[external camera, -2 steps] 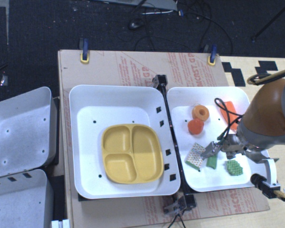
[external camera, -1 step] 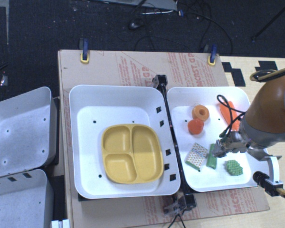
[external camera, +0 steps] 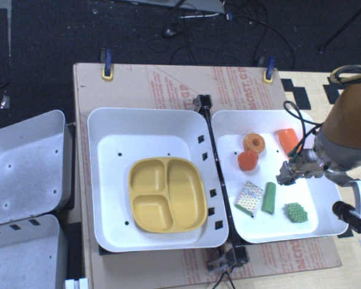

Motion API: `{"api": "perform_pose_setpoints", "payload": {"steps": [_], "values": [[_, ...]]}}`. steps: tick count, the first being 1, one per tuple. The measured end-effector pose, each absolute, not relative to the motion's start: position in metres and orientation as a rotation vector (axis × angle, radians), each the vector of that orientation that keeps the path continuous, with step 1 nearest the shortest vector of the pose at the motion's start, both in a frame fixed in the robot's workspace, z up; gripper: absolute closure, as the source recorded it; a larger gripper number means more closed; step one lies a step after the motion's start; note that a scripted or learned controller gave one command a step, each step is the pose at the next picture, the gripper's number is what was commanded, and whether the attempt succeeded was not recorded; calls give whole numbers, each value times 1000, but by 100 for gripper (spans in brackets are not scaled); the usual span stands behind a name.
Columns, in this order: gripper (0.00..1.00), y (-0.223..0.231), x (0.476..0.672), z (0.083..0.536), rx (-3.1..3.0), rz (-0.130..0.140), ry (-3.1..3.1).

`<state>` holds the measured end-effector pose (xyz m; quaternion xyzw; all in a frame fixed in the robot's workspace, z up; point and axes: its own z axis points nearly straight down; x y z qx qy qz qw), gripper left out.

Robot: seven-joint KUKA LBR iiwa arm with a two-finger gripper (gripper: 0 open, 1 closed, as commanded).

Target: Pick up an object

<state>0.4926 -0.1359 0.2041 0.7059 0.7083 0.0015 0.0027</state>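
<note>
In the right-hand shallow white bin point(external camera: 325, 221), the small objects sit in its left and middle part, leaving bare floor toward the near right corner and along the far wall. An orange ring-shaped piece point(external camera: 254, 142) lies just behind a round red-orange piece point(external camera: 248, 160), the two close together or touching. An orange block point(external camera: 288, 139) lies to their right, near the far wall. Nearer the front edge, a small patterned white-and-green packet point(external camera: 249, 198) lies just beside an upright-looking green bar point(external camera: 269, 198), and a knobbly green lump point(external camera: 296, 212) rests further right, apart from the bar.

The dark pincer point(external camera: 287, 174) hangs over the middle of this bin, between the orange block and the green bar, at the end of the grey arm point(external camera: 343, 143) with its orange band coming in from the right. Whether its tips are spread or pressed together cannot be told, and nothing is seen between them.

The left-hand white bin point(external camera: 108, 161) holds a yellow three-compartment plastic tray point(external camera: 167, 194), with open white floor on all sides of it. A black divider strip point(external camera: 215, 173) runs between the two bins.

Both bins rest on a brown cardboard-covered surface point(external camera: 144, 83), clamped at its far edge by two yellow-and-blue clips point(external camera: 107, 66). Beyond lies dark floor with cables; further white trays point(external camera: 24, 167) stand to the left.
</note>
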Motion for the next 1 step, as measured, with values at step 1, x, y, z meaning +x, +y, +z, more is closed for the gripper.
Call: {"api": "perform_pose_setpoints", "payload": {"steps": [1], "values": [[100, -136, 501, 249, 2214, 4, 2222]]}}
